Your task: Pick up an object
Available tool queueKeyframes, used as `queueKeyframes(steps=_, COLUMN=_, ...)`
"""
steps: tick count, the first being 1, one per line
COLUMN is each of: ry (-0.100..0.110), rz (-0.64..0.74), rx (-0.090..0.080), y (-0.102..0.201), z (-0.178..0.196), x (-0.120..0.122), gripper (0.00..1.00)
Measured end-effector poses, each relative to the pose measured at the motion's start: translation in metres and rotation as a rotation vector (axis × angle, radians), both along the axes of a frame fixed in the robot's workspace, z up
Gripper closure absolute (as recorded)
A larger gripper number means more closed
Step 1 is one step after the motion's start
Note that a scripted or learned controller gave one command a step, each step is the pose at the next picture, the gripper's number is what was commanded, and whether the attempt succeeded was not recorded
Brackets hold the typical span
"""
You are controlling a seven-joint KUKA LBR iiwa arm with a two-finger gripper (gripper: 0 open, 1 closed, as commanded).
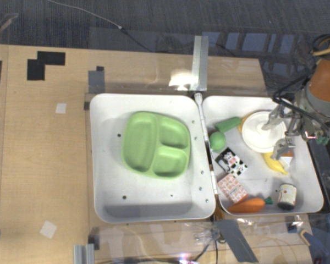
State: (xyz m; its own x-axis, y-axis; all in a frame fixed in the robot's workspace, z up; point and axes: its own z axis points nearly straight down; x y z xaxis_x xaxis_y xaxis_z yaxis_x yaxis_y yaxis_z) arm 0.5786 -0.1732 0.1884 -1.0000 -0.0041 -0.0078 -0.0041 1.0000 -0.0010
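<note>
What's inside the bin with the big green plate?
The left bin holds just the green divided plate, whose three sections look bare. Whatever lies under the plate is covered.

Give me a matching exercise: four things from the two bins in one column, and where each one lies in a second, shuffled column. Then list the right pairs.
Things:
1. green divided tray
2. carrot
3. white plate
4. banana

Places:
A. along the near wall of the right bin
B. just below the white plate, by the gripper
C. alone in the left bin
D. toward the far side of the right bin, under the gripper

Pairs: 1-C, 2-A, 3-D, 4-B
</note>
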Motion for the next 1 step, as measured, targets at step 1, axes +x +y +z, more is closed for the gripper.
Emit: queueKeyframes(steps=1, ry=-0.006, rz=-0.081, rx=0.002, y=-0.0132, z=-0.0474, x=0.0071, gripper=0.0)
